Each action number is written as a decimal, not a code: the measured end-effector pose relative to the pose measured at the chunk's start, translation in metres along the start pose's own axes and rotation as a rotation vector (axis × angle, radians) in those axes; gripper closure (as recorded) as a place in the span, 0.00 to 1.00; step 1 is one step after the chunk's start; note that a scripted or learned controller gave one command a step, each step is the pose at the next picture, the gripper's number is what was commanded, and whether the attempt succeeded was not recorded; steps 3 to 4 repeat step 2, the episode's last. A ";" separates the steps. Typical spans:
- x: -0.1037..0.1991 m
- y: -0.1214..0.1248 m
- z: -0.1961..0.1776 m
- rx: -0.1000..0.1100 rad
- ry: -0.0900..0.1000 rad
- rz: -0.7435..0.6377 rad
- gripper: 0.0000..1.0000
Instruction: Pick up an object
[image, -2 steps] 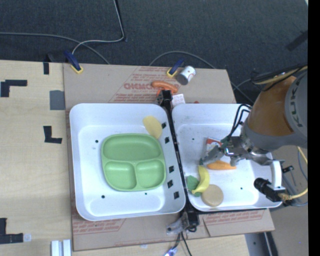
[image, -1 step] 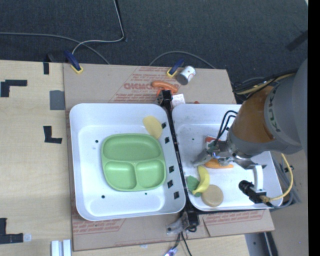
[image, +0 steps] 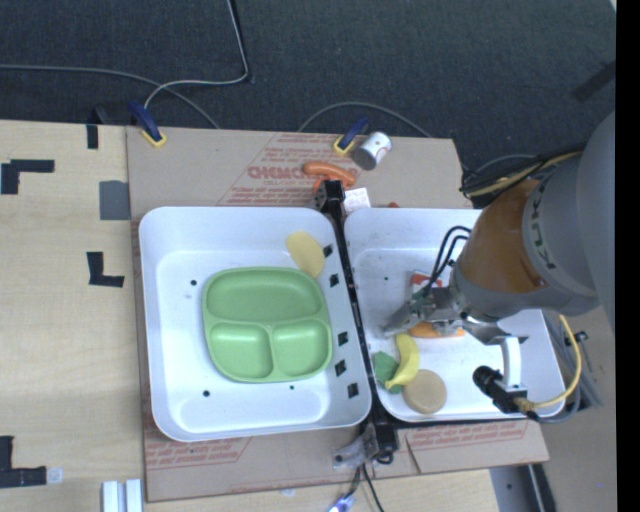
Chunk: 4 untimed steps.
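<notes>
- Two white bins side by side on a cardboard-covered bench, split by a black divider (image: 345, 290) — landmark for everything here.
- Left of the divider: green sectioned plate (image: 267, 323) flat in the left bin (image: 160, 300), a pale yellow lump (image: 306, 252) just above it, close against the divider.
- Right of the divider: gripper (image: 425, 305) down inside the right bin (image: 385, 235), over an orange object (image: 440, 331) — grip impossible to tell, contact unclear.
- Just right of the divider, lower down: yellow banana (image: 404, 362), touching a green piece (image: 384, 364) and a tan round disc (image: 424, 391).
- Beyond the divider's top end: orange clamp (image: 330, 172), small grey cylinder (image: 371, 150).
</notes>
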<state>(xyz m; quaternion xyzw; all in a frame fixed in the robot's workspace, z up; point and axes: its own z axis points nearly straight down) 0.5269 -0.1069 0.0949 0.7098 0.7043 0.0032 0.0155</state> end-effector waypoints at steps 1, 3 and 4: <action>0.004 -0.002 -0.005 0.013 0.009 -0.003 1.00; 0.067 0.096 -0.090 0.017 0.016 -0.010 1.00; 0.067 0.096 -0.090 0.017 0.016 -0.010 1.00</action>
